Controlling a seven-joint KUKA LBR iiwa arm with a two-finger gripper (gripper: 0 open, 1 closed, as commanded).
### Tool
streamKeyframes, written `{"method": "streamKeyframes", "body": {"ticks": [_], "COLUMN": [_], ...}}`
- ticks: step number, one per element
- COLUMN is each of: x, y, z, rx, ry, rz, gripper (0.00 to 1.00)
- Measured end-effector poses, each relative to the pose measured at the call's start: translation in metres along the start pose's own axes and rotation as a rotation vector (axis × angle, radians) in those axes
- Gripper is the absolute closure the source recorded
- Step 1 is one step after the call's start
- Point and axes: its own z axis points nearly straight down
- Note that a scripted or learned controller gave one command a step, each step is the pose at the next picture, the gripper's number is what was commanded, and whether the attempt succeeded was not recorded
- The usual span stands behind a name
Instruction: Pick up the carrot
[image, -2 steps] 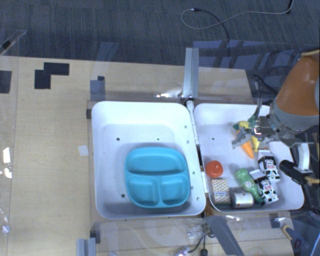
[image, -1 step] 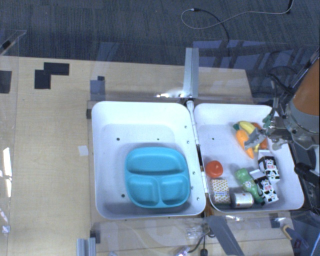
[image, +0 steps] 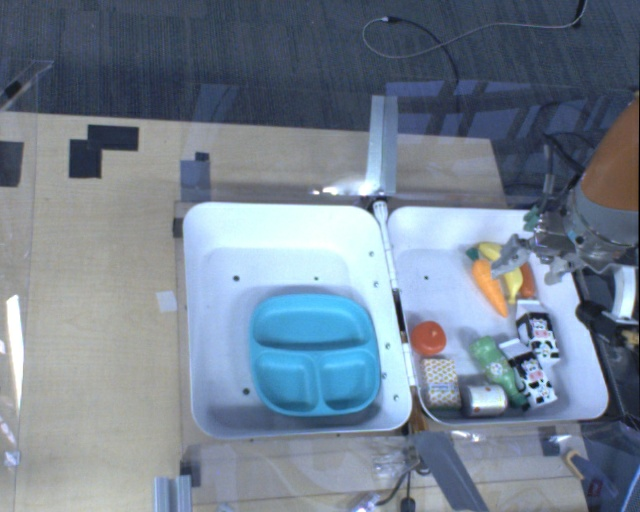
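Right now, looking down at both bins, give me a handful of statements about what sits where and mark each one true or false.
1. The blue divided tray lies in the left bin. True.
2. The carrot lies in the left bin beside the tray. False: it lies in the right bin, near the banana.
3. The hand is above the right bin's far right part. True.
4. The orange round fruit rests on the tray. False: it lies in the right bin, close to the divider between the bins.
5. The tin can lies near the right bin's front edge. True.
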Motion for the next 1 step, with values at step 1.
{"method": "streamKeyframes", "body": {"ticks": [1], "x": [0.0086], "y": [0.0594], "z": [0.0877], "rx": [-0.027], "ry": [-0.005], "rz": [-0.034], "gripper": [0.00]}}
